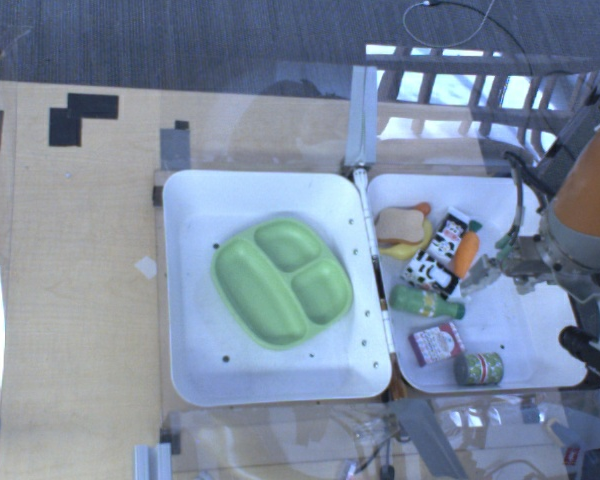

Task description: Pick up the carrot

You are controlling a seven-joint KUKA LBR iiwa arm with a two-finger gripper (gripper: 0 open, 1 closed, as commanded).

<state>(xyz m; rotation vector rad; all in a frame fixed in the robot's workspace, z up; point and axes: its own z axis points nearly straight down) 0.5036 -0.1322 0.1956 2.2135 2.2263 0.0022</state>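
The carrot (pixel 465 252) is a small orange piece with a green top. It lies in the right bin (pixel 510 323), leaning against the right side of a black-and-white box (pixel 436 255). My gripper (pixel 483 274) reaches in from the right. Its tip sits just below and to the right of the carrot's lower end, very close to it. Nothing is visibly held. The grey arm with its orange band (pixel 590 208) covers the bin's right side.
The right bin also holds a bread-like item (pixel 401 227), a green bottle (pixel 426 304), a red packet (pixel 436 344) and a green can (pixel 479 368). A green divided plate (pixel 283 283) lies in the left bin (pixel 200 368).
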